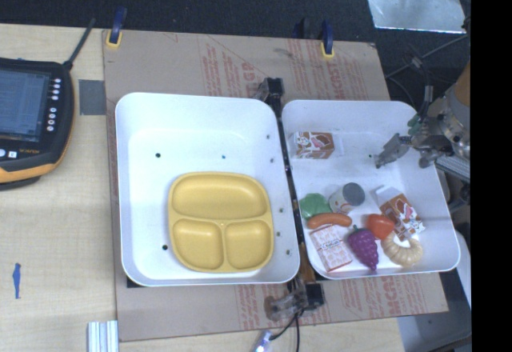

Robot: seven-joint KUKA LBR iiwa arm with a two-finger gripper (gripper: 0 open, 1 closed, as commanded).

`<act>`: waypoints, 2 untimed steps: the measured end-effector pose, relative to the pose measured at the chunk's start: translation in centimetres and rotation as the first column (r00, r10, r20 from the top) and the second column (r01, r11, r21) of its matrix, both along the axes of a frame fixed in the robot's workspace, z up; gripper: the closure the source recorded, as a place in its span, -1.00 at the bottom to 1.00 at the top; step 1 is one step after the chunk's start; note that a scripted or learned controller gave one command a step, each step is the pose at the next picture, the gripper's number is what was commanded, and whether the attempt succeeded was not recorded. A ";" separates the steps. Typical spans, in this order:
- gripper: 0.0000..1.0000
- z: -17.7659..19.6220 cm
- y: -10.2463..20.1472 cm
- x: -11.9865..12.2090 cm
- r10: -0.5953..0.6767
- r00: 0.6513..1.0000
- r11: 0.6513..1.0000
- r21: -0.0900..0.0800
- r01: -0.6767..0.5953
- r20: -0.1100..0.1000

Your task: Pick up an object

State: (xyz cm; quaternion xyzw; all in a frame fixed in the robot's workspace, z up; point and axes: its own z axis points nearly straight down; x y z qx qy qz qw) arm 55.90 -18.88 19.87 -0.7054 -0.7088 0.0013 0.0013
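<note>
The gripper (392, 152) hangs over the right bin's (360, 114) right edge; whether its jaws are parted cannot be told. Toy food clusters toward the bin's near edge: a hot dog (329, 221), long axis left-right, and purple grapes (364, 247).

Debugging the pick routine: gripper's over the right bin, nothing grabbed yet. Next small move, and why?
Probably move the gripper toward the near side of the right bin and lower it over the cluster there: the can, hot dog and grapes. It now sits above a bare patch near the far right corner, with no object under it.
</note>
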 end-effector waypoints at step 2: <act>-1.00 -10.7 4.0 2.1 0.000 1.000 1.000 0.000 0.000 0.000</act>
